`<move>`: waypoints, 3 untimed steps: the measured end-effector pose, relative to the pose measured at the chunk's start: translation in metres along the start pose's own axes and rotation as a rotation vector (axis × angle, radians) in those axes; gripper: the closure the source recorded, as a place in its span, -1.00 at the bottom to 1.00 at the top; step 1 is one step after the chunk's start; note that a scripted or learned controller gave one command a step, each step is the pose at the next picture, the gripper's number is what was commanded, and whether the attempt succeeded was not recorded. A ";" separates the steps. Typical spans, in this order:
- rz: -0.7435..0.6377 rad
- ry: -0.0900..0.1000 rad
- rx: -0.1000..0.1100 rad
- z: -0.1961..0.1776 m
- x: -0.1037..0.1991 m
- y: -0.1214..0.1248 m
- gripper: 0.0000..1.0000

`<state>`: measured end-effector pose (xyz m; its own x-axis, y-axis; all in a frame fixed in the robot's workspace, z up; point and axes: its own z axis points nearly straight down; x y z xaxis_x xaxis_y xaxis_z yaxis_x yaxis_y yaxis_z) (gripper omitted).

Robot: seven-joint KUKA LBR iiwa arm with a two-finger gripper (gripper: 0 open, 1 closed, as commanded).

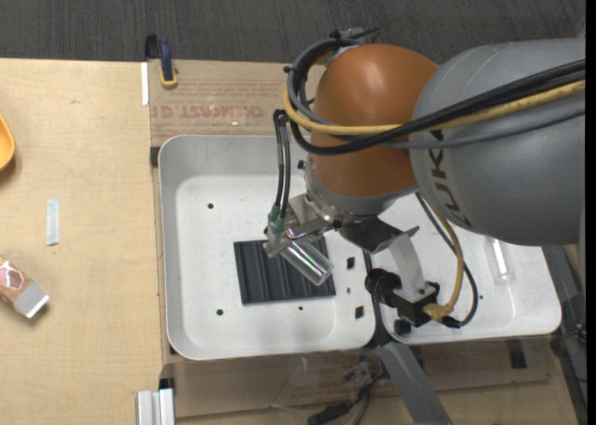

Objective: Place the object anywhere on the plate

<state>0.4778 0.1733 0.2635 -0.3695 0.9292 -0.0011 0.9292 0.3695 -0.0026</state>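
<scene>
A black ribbed plate (279,276) lies flat in the left white bin (191,227), towards its front middle. My gripper (291,244) hangs under the orange wrist band, just above the plate's far right corner. A clear, tube-like object (313,263) sits tilted right at the gripper's tip, over that corner of the plate. The big wrist hides most of the gripper, and the view leaves unclear whether the clear object is held or resting on the plate.
The right bin (521,316) holds a small clear tube (500,260) near its right side, partly under the arm. On the wooden bench to the left lie a grey strip (52,222), a small packet (20,288) and an orange thing (5,143) at the edge.
</scene>
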 end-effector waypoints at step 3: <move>-0.375 -0.001 -0.002 -0.151 -0.004 -0.001 1.00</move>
<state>0.4785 0.1695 0.4144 -0.6841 0.7294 -0.0016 0.7294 0.6841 -0.0014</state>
